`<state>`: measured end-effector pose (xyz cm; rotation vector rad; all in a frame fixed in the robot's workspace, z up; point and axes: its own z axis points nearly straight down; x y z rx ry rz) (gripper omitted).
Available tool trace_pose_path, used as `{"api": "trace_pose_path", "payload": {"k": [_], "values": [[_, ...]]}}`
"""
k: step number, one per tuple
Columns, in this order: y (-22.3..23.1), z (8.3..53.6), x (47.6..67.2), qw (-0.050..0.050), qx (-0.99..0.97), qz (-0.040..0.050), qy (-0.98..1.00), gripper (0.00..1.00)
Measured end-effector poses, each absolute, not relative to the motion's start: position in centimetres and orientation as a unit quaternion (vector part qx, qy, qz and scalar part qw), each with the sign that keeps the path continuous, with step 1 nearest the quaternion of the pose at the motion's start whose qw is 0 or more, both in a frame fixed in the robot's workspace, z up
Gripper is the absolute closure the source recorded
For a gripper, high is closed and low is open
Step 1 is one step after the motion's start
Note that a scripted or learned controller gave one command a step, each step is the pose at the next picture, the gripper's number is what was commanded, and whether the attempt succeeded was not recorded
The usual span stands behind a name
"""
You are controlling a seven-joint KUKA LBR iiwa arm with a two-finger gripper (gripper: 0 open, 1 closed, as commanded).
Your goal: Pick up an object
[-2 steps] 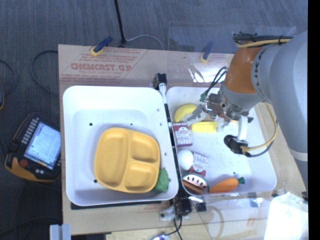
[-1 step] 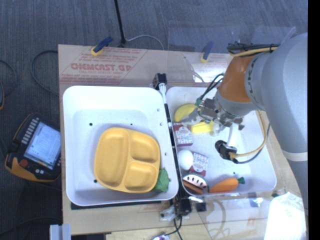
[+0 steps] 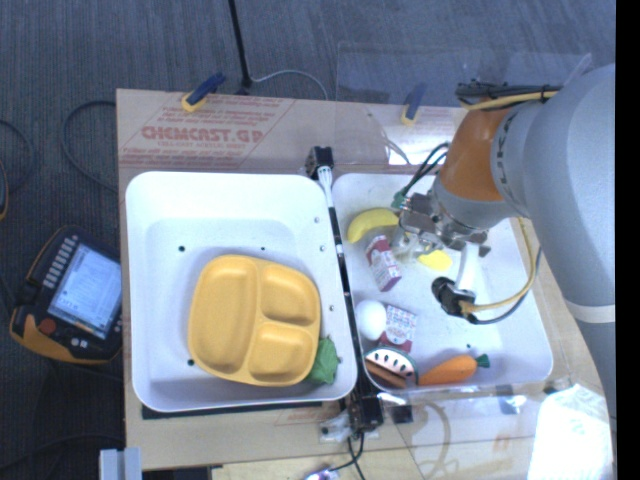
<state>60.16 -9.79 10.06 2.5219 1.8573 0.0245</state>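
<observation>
My gripper (image 3: 412, 236) reaches down into the right bin (image 3: 530, 318) near its back. It hangs just right of a yellow banana (image 3: 368, 223) and above a small red and white carton (image 3: 384, 268). A small yellow piece (image 3: 436, 260) lies just right of the gripper. Further forward in the same bin lie a white egg (image 3: 371, 318), a red and white packet (image 3: 399, 325), a burger-like toy (image 3: 389, 366) and an orange carrot (image 3: 447, 370). I see nothing clearly between the gripper's tips.
The left bin (image 3: 160, 218) holds a yellow divided plate (image 3: 255, 318) with a green item (image 3: 326, 361) poking out beneath its right edge. A black divider rail (image 3: 337, 238) runs between the bins. The arm's grey body (image 3: 570, 168) covers the right bin's far right side.
</observation>
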Motion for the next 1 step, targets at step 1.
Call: {"api": "trace_pose_path", "payload": {"k": [1], "values": [[-1.18,18.2,54.03,-0.002,0.837,-0.0024,0.548,1.0]]}}
